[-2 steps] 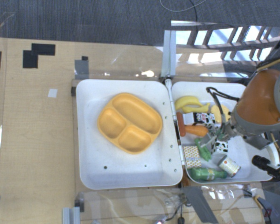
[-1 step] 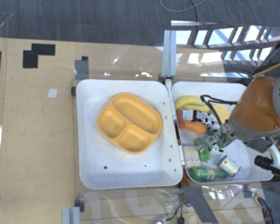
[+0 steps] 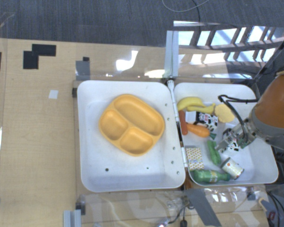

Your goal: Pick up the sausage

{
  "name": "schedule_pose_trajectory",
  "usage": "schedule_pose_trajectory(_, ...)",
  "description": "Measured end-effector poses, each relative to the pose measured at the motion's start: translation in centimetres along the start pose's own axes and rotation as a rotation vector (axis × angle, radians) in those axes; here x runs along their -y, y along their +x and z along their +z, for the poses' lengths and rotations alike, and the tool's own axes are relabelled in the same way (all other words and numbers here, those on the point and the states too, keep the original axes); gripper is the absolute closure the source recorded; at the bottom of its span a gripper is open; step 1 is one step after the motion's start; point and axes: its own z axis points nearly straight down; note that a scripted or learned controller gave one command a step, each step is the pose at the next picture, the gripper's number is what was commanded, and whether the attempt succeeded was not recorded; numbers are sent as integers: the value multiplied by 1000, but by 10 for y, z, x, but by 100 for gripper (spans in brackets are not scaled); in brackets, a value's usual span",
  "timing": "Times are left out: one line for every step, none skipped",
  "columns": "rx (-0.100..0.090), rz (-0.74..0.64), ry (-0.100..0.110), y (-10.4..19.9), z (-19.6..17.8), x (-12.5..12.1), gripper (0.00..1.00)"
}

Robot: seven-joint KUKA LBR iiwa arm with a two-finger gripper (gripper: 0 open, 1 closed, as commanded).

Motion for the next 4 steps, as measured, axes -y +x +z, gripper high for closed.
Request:
schedule_pose_trajectory(0, -70, -1, -15, 0, 20, 0)
schedule_pose_trajectory(14, -320, 8, -6, 0, 17, 0)
schedule_pose_trajectory(32, -317, -5, -10, -16, 10, 100)
schedule_pose_trajectory(-30, -159, 25, 58, 13, -17, 100)
